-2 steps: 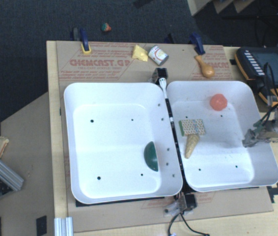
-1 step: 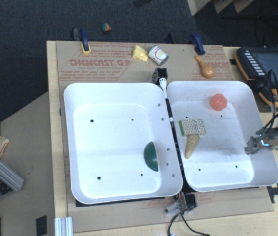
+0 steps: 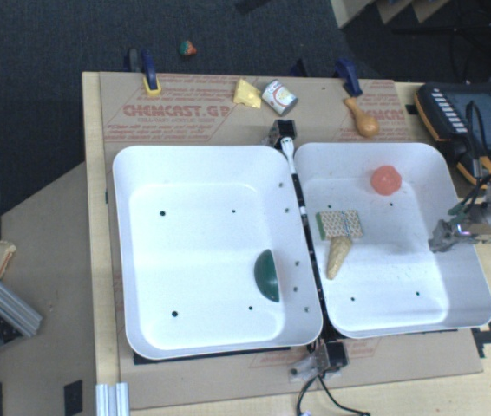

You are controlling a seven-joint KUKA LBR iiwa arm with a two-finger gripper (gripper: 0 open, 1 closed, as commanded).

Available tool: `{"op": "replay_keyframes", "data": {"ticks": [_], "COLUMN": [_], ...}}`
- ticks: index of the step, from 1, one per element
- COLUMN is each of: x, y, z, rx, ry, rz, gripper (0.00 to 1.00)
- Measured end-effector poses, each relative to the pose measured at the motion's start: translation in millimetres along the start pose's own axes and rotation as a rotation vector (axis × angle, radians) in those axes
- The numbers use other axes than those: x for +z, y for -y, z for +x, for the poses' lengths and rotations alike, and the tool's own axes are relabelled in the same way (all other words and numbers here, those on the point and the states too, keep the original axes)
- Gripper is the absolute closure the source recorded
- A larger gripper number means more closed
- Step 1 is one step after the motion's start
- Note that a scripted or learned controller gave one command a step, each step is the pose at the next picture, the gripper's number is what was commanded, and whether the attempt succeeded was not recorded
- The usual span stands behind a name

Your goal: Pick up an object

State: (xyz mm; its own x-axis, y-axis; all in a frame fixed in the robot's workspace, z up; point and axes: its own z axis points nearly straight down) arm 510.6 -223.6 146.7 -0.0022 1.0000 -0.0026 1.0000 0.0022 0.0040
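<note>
Bins are seen side by side: a dark green rounded object [image 3: 267, 275] sits low in the left bin [image 3: 141, 232]. In the right bin [image 3: 402, 306], a tan cone [image 3: 338, 256] lies just below a speckled block [image 3: 340, 224], long axis roughly up-down; a red ball [image 3: 386, 180] lies farther back. Gripper [image 3: 443, 237] is placed at the right bin's right rim, nothing held; finger spacing cannot be told, probably blurred. Cone lies to its left.
</note>
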Motion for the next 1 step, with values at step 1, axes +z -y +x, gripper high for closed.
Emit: {"op": "replay_keyframes", "data": {"ticks": [1], "x": [-1.6], "y": [33.1], "z": [-0.4], "rx": [0.004], "ry": [-0.004], "rz": [0.007], "gripper": [1.00]}}
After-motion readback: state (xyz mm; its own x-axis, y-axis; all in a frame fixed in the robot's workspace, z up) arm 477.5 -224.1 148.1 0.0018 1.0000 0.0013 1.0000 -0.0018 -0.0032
